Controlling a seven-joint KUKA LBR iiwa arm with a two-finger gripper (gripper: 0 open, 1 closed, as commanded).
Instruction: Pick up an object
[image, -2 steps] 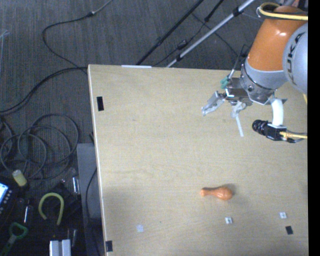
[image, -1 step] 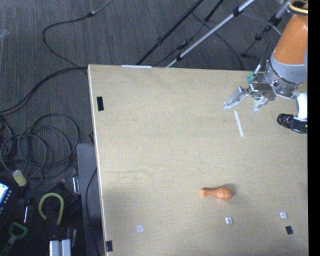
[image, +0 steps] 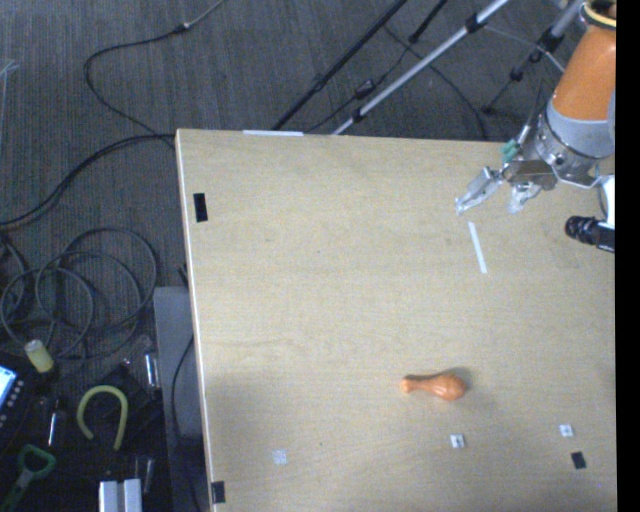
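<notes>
At about two o'clock of the view, above the tan bench top (image: 330, 280), the gripper (image: 492, 196) hangs from the grey wrist under the orange band of the arm (image: 588, 75). Its two fingers stand spread apart with nothing between them, tips pointing toward nine o'clock and slightly down. Just below the fingers, toward five o'clock of them, a thin white stick (image: 477, 247) lies flat on the bench, apart from the gripper. The orange object (image: 436, 385), pear-shaped with its narrow neck pointing to nine o'clock, lies on the bench at about five o'clock of the view, well apart from the gripper. Small square markers (image: 457, 441) sit near it at six o'clock. Cables (image: 80, 280) lie on the floor at nine o'clock.
</notes>
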